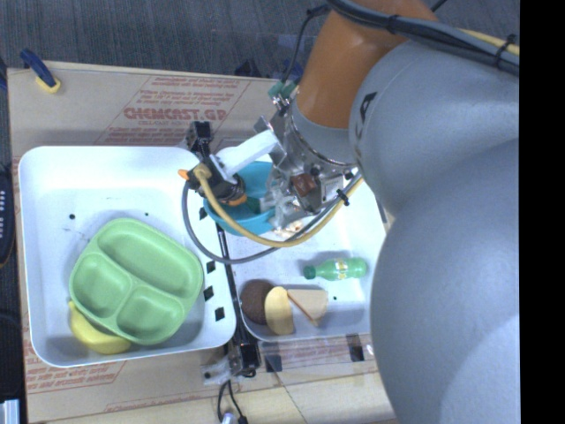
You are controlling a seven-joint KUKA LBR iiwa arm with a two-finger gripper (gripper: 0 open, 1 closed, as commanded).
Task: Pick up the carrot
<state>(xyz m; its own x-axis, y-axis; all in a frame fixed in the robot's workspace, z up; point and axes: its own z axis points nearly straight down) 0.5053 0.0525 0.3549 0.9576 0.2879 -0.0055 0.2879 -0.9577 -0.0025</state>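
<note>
My gripper (287, 208) hangs low over the blue bowl (252, 222) at the back left of the right bin (364, 237). A small orange patch (238, 199) shows at the bowl's left side, next to the gripper. It may be the carrot, but most of it is hidden by the wrist. Whether anything is held I cannot tell.
In the right bin lie a green bottle (337, 269), a brown round piece (255, 297), a yellow piece (280, 311) and a tan wedge (309, 303). The left bin (53, 184) holds a green divided plate (137, 278) resting on a yellow thing (93, 336).
</note>
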